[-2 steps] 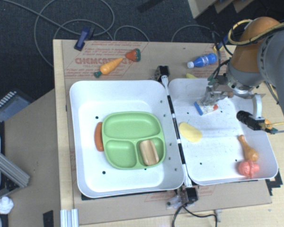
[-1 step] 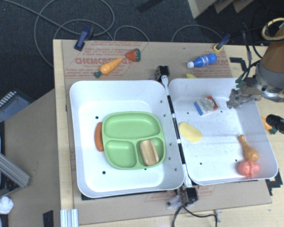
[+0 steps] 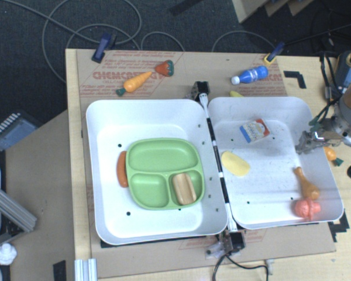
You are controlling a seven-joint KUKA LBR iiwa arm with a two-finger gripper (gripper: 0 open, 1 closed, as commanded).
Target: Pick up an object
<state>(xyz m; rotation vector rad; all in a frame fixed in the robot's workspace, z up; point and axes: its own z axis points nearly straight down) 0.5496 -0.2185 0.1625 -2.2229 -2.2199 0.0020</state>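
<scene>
Pink toy (image 3: 306, 208) in right bin (image 3: 269, 215), near corner, touching tan stick (image 3: 305, 182). Green tray (image 3: 164, 171) in left bin (image 3: 105, 157); bun (image 3: 184, 188) in its near-right compartment, sausage (image 3: 123, 168) just beside tray's left edge. Yellow piece (image 3: 236, 163) near bins' divider. Small packet (image 3: 254, 130) farther back in right bin. Gripper (image 3: 311, 139) over right bin's right rim, nothing visibly held; finger state: cannot tell. Carrot (image 3: 136, 81), blue bottle (image 3: 250, 75) on bench beyond bins.

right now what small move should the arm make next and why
Probably ease the gripper toward the bin's middle and lower over the small blue and red packet. The gripper sits at the right bin's far edge, over bare floor, and the packet lies alone nearby.
</scene>
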